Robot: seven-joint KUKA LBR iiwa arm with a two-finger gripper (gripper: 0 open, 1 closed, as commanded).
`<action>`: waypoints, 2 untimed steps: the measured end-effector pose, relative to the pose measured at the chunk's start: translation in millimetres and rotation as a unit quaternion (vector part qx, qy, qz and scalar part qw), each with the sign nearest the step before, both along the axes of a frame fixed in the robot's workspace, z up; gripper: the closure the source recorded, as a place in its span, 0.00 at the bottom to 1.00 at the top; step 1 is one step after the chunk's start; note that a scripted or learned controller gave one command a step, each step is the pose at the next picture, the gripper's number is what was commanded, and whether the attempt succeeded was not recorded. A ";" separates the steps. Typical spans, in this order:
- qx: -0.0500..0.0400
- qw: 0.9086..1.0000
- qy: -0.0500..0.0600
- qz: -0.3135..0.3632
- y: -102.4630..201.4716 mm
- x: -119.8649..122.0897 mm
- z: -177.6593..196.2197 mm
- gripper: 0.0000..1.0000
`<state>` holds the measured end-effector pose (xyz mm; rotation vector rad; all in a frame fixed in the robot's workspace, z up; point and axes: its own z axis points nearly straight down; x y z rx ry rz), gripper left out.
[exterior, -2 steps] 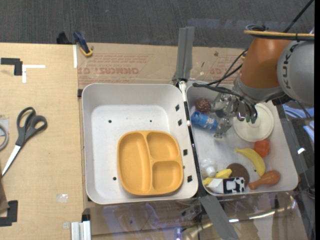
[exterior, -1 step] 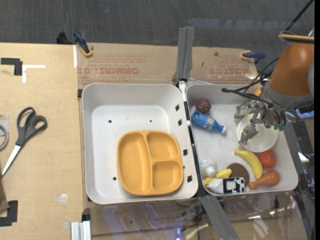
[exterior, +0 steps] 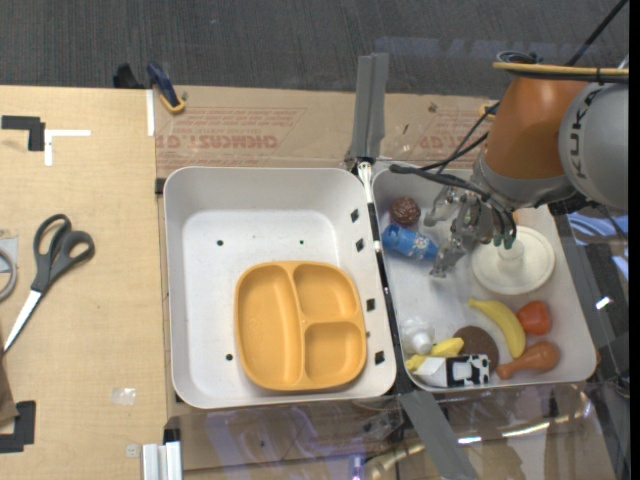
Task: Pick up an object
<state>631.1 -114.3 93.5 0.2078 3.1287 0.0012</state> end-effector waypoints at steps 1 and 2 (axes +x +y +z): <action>-0.001 1.000 0.000 -0.017 -58.8 -19.9 22.5 0.00; 0.000 0.997 -0.001 -0.082 -23.0 21.3 1.2 0.00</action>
